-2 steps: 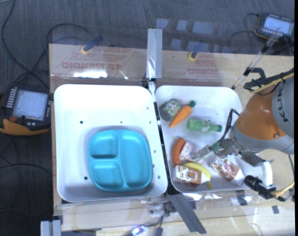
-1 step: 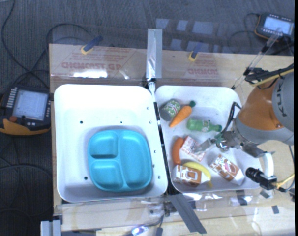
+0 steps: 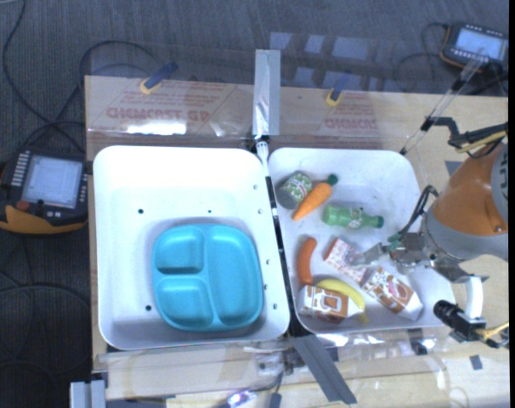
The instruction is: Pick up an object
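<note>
While the gripper (image 3: 385,250) hangs over the right bin (image 3: 408,177) by a carton (image 3: 346,254), its state is unclear.

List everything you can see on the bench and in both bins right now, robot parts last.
bins: 2, white, side by side on the bench
divided plate: 1, blue, left bin
carrot: 1, orange, right bin, far side
can: 1, grey-green, beside the carrot
bottle: 1, green, right bin, lying down
sausage: 1, orange-red, right bin
banana: 1, yellow, right bin, near side
small cartons: 3, red and white, right bin
arm: 1, grey with orange band
gripper: 1, over the right bin
</note>
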### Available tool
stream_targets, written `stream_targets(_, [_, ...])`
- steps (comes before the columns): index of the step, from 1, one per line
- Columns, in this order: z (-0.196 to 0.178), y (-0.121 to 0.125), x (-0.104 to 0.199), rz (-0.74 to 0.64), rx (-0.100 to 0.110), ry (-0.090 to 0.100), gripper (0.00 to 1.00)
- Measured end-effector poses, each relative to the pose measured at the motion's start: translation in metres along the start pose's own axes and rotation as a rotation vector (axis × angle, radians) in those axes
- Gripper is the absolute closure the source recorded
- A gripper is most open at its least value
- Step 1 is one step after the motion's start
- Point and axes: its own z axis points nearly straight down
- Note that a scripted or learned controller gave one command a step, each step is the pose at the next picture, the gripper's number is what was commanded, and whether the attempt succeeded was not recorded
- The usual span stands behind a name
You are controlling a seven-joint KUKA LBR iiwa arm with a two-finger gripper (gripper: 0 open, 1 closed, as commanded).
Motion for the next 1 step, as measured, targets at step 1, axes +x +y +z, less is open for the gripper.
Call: stream_targets(1, [0.0022, 0.0516, 0.0102, -0.293, 0.011, -0.011, 0.0])
